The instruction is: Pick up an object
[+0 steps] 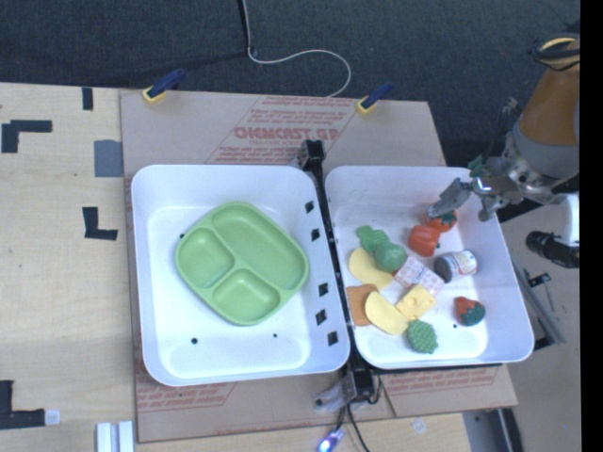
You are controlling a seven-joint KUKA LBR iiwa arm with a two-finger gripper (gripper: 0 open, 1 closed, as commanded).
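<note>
Camera view: pincer (pixel 464 199) spread wide, nothing between its fingers, hovering over the right bin (pixel 499 347) near its far right corner, just beside the red toy (pixel 425 239). Toys lie clustered in that bin; green tray (pixel 242 263) in the left bin (pixel 160 347). Pick not yet made, likely at the approach stage.

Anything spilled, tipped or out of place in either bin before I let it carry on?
Nothing stands out. The green divided plate lies flat in the left bin, set at an angle. The toy foods sit jumbled inside the right bin, none over its rim. The gripper hangs above that bin's far right corner.
</note>
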